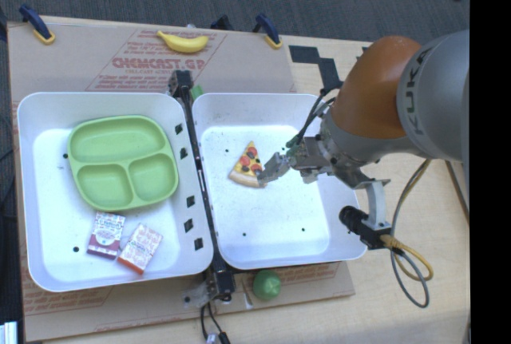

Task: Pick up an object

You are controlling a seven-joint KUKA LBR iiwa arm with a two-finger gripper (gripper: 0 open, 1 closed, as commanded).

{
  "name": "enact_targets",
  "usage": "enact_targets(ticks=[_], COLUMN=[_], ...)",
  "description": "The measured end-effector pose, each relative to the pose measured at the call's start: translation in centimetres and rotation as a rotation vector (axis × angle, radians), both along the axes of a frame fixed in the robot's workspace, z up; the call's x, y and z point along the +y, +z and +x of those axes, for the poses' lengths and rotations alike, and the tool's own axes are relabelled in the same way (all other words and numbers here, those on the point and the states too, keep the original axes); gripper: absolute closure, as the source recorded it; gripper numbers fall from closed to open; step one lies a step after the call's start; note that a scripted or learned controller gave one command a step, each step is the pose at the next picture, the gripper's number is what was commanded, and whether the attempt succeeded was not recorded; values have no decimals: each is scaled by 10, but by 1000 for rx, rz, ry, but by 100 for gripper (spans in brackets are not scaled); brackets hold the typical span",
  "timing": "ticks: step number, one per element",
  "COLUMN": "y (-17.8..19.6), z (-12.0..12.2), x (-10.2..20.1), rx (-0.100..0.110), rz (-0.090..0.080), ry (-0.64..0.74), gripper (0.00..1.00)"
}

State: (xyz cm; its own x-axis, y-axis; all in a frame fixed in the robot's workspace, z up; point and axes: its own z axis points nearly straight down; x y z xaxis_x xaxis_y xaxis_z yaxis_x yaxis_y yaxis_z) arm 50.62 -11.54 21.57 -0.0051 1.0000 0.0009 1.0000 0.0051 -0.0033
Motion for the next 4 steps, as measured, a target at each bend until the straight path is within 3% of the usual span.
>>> enact_targets(ticks=[1, 2, 3, 4], y=[-78, -93, -124, -113], z=[69, 105, 117, 118], x=[-63, -95, -95, -94], rx=[2, -2, -2, -3], rz=[-2, -1, -2, -1], ry=[0, -2, 3, 6], gripper=[0, 0, 0, 100])
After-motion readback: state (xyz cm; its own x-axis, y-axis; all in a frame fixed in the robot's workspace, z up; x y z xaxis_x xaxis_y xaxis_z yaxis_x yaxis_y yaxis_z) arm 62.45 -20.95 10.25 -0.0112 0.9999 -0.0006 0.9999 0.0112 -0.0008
